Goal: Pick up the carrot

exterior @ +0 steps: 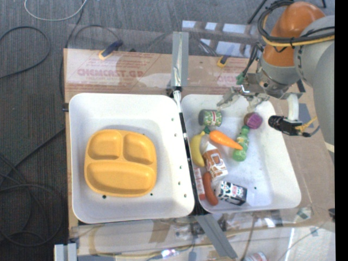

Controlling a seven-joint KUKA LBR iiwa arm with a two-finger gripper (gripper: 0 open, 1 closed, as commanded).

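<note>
The orange carrot (224,140) lies tilted in the upper middle of the right bin (277,184), its tip pointing right toward a green bottle (241,145). My gripper (241,100) hangs above the bin's far edge, up and to the right of the carrot and apart from it. Its fingers (225,99) are spread open with nothing between them.
Around the carrot lie a green can (210,117), a purple item (253,120), a banana (197,150), a red-and-white carton (216,165), a sausage (210,189) and a black-and-white carton (232,192). The left bin (92,105) holds a yellow divided plate (121,162).
</note>
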